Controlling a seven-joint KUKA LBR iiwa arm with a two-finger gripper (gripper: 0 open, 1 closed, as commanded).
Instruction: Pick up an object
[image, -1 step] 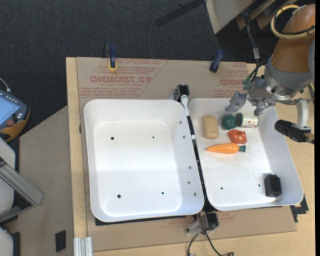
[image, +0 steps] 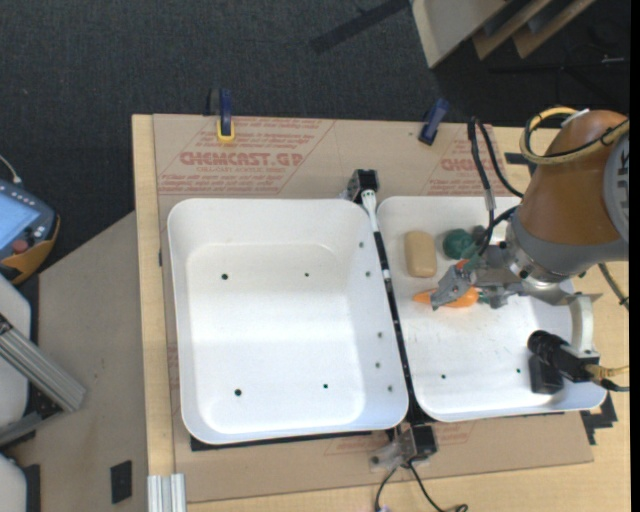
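- We see the gripper just below-right of the tan block, at an orange object; its grip we cannot tell.
- A teal object sits right of the block; the right bin has bare floor below it.

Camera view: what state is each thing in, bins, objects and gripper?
Left bin: flat on the bench, beside the right bin.
Right bin: holds three objects.
Tan block: lying flat, untouched.
Green object: resting beside the tan block, apart from it.
Orange object: on the bin floor at the gripper tip; grasp unclear.
Gripper: low in the right bin, over the orange object.
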